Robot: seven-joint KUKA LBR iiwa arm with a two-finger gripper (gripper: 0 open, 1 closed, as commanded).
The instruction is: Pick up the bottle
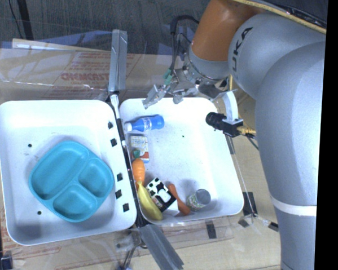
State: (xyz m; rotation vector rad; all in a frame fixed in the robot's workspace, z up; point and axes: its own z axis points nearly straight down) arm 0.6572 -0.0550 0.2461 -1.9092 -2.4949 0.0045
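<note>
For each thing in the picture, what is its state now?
Bottle: lying on its side, right bin, not held.
Gripper: above the bin's far edge, holding nothing.
Blue tray: flat in left bin.
Can: lying tilted.
Banana: lying by near wall.

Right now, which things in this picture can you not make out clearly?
- Gripper, camera view: small and blurred above the right bin's far rim; its finger state is unclear.
- Bottle: its label is too small to read.
- Carrots and banana: partly covered by the black-and-white block and crowded together.
- Can: its print is too small to read.
- Arm: cut off by the top and bottom edges.
</note>
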